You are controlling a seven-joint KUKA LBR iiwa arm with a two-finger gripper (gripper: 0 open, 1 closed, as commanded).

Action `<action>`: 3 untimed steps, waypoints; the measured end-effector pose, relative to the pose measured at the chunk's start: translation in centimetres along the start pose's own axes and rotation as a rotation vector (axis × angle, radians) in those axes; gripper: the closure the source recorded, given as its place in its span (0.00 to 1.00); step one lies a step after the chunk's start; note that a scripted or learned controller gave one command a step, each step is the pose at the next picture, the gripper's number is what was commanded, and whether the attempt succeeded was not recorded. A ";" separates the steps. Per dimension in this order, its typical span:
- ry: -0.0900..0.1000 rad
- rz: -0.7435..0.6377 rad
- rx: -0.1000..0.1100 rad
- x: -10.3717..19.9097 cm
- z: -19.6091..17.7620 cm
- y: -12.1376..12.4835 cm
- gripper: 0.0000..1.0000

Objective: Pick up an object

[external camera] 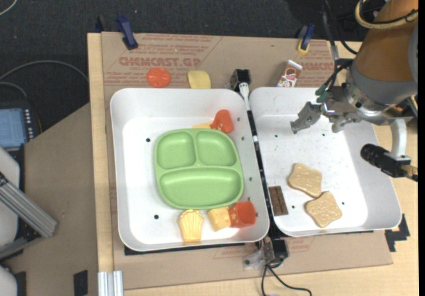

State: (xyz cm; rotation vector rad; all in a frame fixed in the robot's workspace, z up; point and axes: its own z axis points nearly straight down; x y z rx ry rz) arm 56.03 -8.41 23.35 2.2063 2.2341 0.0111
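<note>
My gripper (pixel 319 120) hangs over the upper part of the right bin (pixel 372 218), open with nothing between its fingers. Below it, two tan toast-shaped pieces lie on the bin floor, one (pixel 305 179) slightly above and left of the other (pixel 323 209). A brown bar (pixel 277 200) rests against the bin's left wall. The left bin (pixel 126 155) holds a green divided plate (pixel 198 167). A red piece (pixel 223 121) sits at the plate's top edge. A yellow shell-like piece (pixel 191 225), a yellow block (pixel 219 218) and a red block (pixel 244 213) lie below it.
Behind the bins, on the cardboard, lie an orange disc (pixel 159 77), a pale yellow piece (pixel 198 79), a black item (pixel 240 78) and a small carton (pixel 289 74). The arm's grey body (pixel 388 69) looms over the right bin's far right corner.
</note>
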 end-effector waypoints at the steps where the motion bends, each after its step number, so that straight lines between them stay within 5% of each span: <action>1: -0.002 0.016 0.019 -2.3 10.5 -4.3 0.00; 2: 0.000 0.015 0.008 -3.8 15.0 -5.0 0.00; 3: -0.004 0.014 0.006 -3.9 13.8 -4.9 1.00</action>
